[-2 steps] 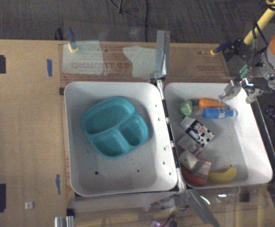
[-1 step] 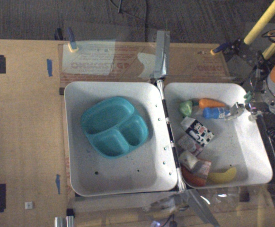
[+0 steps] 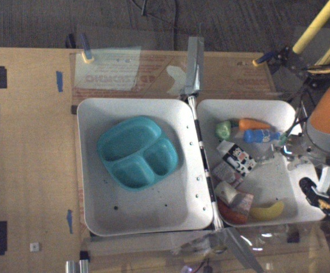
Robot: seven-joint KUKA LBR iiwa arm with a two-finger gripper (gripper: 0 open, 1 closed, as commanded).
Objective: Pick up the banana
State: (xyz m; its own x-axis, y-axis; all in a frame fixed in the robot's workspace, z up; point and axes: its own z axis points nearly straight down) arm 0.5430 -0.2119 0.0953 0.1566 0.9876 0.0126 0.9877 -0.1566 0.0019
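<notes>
Banana [image 3: 268, 210] lying near-horizontal, right tip raised, right bin [image 3: 278, 178] front edge

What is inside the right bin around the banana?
The right bin holds the banana at its near edge, beside a small carton lying over something red, mostly covered. Farther back: a black-and-white carton, blue bottle, carrot, green item.

No legible text on anything.
</notes>
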